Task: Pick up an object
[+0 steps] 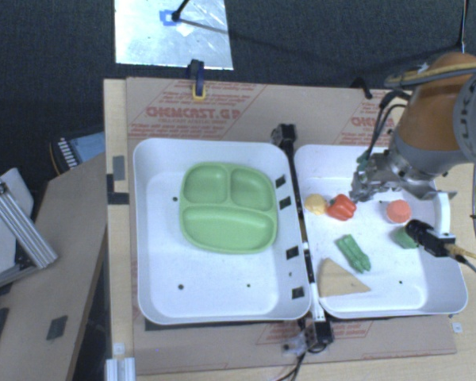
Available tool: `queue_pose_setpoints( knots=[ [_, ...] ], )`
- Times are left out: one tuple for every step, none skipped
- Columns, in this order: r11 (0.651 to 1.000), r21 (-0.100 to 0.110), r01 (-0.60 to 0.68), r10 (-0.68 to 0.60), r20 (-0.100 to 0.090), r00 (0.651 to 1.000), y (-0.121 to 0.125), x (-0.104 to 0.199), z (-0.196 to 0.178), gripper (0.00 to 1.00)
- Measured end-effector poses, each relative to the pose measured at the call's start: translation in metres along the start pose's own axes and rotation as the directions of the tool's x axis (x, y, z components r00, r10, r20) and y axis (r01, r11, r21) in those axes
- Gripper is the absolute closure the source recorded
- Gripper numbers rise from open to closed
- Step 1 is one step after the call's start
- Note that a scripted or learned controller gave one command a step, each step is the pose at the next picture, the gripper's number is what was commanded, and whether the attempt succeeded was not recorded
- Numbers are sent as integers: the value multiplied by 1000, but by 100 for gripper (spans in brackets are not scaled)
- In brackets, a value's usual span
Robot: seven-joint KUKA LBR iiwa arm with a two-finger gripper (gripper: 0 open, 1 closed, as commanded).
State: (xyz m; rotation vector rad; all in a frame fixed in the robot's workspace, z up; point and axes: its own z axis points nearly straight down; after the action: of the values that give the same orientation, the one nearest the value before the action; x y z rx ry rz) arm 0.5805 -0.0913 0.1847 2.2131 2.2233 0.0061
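My gripper (pixel 362 189) hangs low over the back part of the right bin (pixel 440 296), reaching in from the right. Just to its front left lies a red-orange pepper (pixel 343 208), touching or nearly touching the gripper's tip. A small yellow piece (pixel 315 205) lies left of the pepper. A salmon-coloured round piece (pixel 397 210) sits to the gripper's right. Nearer the front are a green pickle-like piece (pixel 354 253), a small green piece (pixel 404 239) and a tan wedge (pixel 341 279). I see nothing lifted off the bin floor.
The left bin (pixel 163 292) bears a green divided plate (pixel 227 208). A black divider strip (pixel 295 213) runs between the bins. A black part of the arm (pixel 428 238) overhangs the right bin's right side, beside the small green piece.
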Motion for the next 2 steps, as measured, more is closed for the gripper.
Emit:
queue_pose_setpoints(
  knots=[
    [1000,0,0,0,0,1000,-3,5,-46,100],
    [1000,1,-1,1,0,1000,-2,5,-77,100]
  ],
)
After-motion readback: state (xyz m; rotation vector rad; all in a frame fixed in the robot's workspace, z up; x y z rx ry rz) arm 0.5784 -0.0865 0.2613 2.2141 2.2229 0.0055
